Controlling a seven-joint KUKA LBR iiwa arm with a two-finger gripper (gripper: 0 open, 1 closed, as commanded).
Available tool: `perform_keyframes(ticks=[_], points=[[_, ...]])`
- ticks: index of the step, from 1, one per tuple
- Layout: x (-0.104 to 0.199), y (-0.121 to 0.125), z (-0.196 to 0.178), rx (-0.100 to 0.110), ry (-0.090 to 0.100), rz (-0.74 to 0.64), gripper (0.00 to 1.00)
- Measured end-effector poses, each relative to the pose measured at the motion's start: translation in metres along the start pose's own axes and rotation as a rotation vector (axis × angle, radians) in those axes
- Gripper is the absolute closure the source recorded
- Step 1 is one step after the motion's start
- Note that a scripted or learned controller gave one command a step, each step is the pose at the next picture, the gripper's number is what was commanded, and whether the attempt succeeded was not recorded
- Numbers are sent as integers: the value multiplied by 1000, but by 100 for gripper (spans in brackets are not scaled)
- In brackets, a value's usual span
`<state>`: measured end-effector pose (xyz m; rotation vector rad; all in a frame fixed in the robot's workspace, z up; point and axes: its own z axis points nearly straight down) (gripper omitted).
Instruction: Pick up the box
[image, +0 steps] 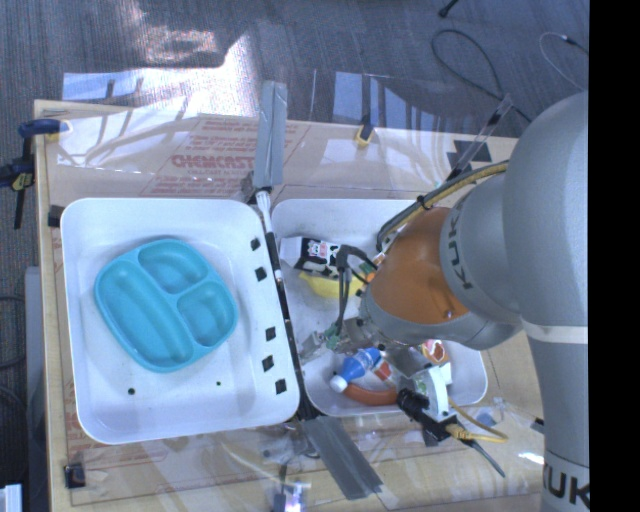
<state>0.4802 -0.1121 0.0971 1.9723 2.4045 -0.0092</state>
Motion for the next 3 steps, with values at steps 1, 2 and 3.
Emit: perform_keyframes(ticks=[1, 2, 3], points=[[-2, 0, 0, -2, 2, -27, 0], [-1, 0, 0, -1, 0, -30, 0], [-2, 1, 0, -2, -1, -100, 0]])
